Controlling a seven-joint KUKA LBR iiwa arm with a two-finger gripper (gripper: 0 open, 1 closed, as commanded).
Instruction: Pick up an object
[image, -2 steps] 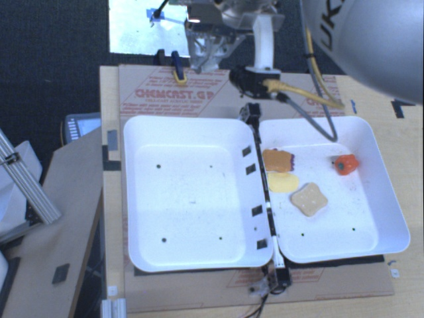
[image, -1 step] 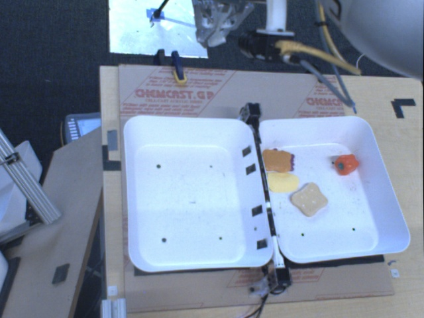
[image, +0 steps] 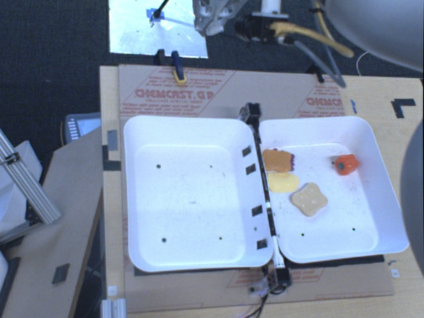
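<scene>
The tool is sitting at the top of the camera view, raised well above the table and beyond the far edge of both bins. Whether it is apart or together cannot be told from this angle, and nothing is showing between its tips.

All candidate objects are lying in the right bin, below and to the right of the tool and well apart from it. An orange-brown piece with a purple edge is resting against the bin's inner wall. A pale yellow disc is touching it on the side farther from the tool. A tan toast-shaped piece is lying just beside the disc, farther again. A small red-orange object is standing alone, farthest to the right. The left bin is lying directly below the tool.

Risks, as a judgement:
- The three clustered pieces are lying flat and close together. A descent there is likely to close on two at once, or to slide over a thin edge.
- The orange-brown piece is hugging the wall and the black clips along the seam. A tip may be striking these.
- The red-orange object is small and may be rolling away on contact.

Legible writing: the protective sheet under the bins is carrying the red print "CHEMCAST GP", repeated. Its other lines are too small to read.
</scene>
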